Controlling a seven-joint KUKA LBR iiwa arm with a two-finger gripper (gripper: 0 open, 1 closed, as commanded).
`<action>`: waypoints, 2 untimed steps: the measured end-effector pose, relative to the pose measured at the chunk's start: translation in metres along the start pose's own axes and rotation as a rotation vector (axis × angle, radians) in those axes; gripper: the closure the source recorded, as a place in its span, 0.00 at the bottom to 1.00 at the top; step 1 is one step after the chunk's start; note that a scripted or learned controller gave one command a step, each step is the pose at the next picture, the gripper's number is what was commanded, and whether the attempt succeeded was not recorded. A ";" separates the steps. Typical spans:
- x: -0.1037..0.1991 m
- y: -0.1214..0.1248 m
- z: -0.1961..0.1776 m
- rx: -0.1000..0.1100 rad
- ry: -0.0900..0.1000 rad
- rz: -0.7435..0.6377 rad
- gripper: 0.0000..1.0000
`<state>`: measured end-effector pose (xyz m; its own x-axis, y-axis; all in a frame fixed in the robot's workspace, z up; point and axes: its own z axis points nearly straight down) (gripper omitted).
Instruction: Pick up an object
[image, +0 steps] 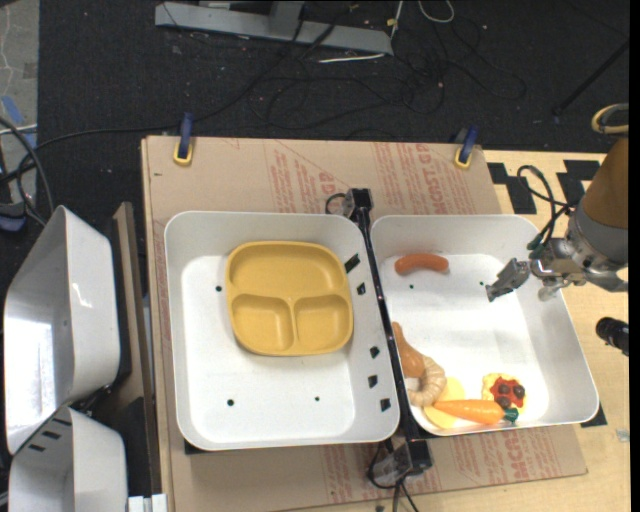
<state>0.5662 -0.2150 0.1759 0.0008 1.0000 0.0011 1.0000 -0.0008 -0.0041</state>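
From my seat the biggest things are the two white bins: the left bin (190, 330) carries a yellow divided plate (290, 298) toward its 12 o'clock half, and the right bin (560, 340) holds the small food toys. The arm (605, 215) enters at 3 o'clock, cut off by the frame edge. Its gripper (515, 277) sits over the right bin's 2 o'clock corner; I see one dark finger (503, 281) clearly, but whether the claw is wide or narrow I cannot tell.

I judge the pick barely begun: nothing is lifted. Candidates all lie in the bin: a sausage (421, 264) at 11 o'clock, nearest the gripper; a carrot (466, 409), a pale drumstick-like piece (418, 372) and a small pizza-like toy (503, 389) clustered at 6 o'clock, touching one another and hard to separate by eye.
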 end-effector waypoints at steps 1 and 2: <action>-0.007 -0.006 0.059 0.001 0.000 0.002 0.00; -0.006 -0.006 0.085 -0.002 -0.001 0.000 0.00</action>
<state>0.5599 -0.2212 0.0910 0.0011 1.0000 0.0004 1.0000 -0.0011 -0.0018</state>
